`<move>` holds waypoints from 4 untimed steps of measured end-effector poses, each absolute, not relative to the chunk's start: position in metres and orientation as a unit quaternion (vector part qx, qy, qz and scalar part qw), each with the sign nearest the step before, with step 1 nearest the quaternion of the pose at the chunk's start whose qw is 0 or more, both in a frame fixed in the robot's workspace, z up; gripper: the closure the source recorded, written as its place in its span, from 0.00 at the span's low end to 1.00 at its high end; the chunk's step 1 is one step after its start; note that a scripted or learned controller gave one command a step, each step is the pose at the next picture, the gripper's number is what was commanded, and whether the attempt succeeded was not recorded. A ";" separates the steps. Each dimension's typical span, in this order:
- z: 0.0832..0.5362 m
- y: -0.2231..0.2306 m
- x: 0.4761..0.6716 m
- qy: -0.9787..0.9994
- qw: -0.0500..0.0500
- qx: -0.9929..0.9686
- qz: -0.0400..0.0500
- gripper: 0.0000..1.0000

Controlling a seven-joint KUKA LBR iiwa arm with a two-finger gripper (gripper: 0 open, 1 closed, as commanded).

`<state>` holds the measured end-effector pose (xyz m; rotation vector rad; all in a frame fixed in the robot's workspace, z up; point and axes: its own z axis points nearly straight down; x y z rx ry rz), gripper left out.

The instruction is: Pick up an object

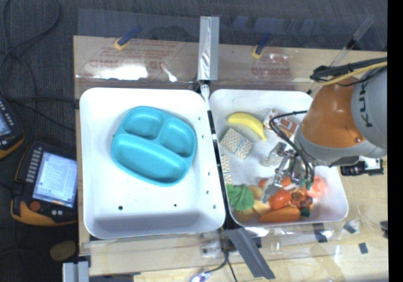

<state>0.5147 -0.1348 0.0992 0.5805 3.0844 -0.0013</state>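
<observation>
I am watching the arm (pixel 343 120) reaching in from the right over the right bin (pixel 217 148), its orange band sitting above the wrist. The end effector (pixel 282 181) is hanging low among the pile of toy food at the near end of that bin. Its metal parts are blurring into the clutter there, so I cannot tell how it is set, and I am not seeing anything plainly caught in it.

Just below the end effector an orange and red pepper-like piece (pixel 281 199) is lying, touching or nearly touching the tip. Below that again a long orange carrot-shaped piece (pixel 279 215) is resting along the near wall of the bin. To the right of the end effector a pink piece (pixel 318 186) is sitting against the pile. To its left a green leafy piece (pixel 239 197) is lying near the wall between the bins.

Up and to the left of the end effector, well apart from it, a yellow banana (pixel 247 124) is lying curved on the white floor, and just below the banana a small patterned cracker-like square (pixel 237 143) is lying flat.

Far to the left of the end effector, in the left bin (pixel 94 167), a blue divided plate (pixel 153 144) is resting alone. Both bins are sitting side by side on the bench (pixel 365 211).
</observation>
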 end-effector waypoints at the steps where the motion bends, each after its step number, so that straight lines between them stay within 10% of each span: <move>1: 0.093 -0.114 0.502 0.963 0.012 0.268 -0.001 0.00; 2: 0.100 -0.113 0.503 0.964 0.011 0.267 -0.001 1.00; 3: 0.378 -0.109 0.521 0.957 0.000 0.291 -0.002 1.00; 4: 0.483 -0.153 0.560 0.988 0.001 0.154 -0.001 1.00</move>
